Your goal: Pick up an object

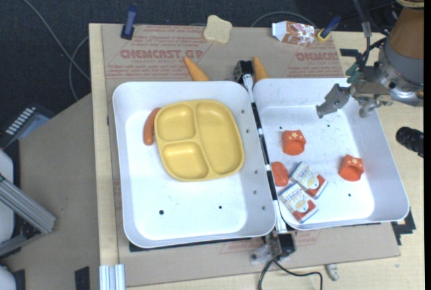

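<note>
— What is lying in the right bin [377,147]?
— A small orange-red cup [293,141] is sitting upright near its middle; nothing is gripping it.
— And the gripper [342,101]?
— It is hovering up-right of the cup, apart from it; its jaws are standing apart, holding nothing.

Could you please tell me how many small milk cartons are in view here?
3. Two milk cartons lie touching in the right bin's near-left corner, one just beyond the other. A third carton lies on the board beyond that bin. I see nothing hiding others.
</note>
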